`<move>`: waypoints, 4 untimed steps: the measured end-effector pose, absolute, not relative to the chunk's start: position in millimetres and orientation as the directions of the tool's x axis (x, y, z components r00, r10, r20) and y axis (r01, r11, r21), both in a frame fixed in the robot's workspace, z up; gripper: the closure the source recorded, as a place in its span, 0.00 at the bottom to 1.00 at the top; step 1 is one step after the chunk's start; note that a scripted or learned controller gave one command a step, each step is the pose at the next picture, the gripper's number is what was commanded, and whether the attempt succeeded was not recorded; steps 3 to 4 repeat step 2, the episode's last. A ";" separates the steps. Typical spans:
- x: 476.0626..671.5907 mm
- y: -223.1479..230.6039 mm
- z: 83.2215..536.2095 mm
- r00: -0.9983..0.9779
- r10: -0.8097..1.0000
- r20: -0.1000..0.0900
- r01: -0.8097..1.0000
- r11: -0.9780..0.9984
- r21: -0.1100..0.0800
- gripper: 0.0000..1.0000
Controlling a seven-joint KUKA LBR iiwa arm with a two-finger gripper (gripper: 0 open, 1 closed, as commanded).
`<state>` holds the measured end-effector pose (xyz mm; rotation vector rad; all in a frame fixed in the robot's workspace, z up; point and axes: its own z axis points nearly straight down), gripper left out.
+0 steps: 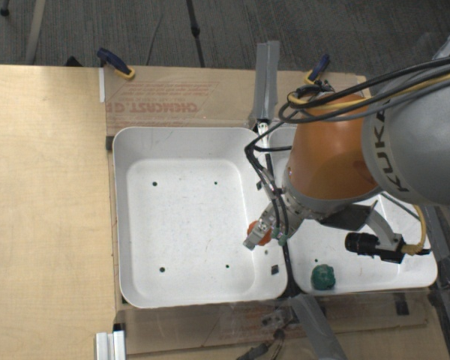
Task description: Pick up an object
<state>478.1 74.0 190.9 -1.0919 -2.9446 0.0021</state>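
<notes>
My gripper [257,236] hangs low over the right side of the left bin [135,201], close to the wall that divides the two bins. A small orange-red piece [264,233] shows right at the gripper's tip; whether it is a held object or part of the tool is unclear. A round green object [323,276] lies near the front edge of the right bin [412,276], apart from the gripper. The arm's orange band [326,160] and grey body cover most of the right bin.
A small dark bit [274,269] lies on the left bin's floor near its front right corner. Cables [345,96] loop above the wrist. Blue-and-yellow clamps [116,62] hold cardboard behind the bins. A wooden benchtop [45,201] stretches to the left.
</notes>
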 end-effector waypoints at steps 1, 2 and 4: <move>479.2 -23.7 268.9 -0.869 0.495 -0.004 0.495 0.869 0.001 1.00; 513.1 -92.8 279.3 -0.942 0.336 -0.004 0.336 0.942 0.000 1.00; 513.1 -92.8 279.3 -0.942 0.336 -0.004 0.336 0.942 0.000 1.00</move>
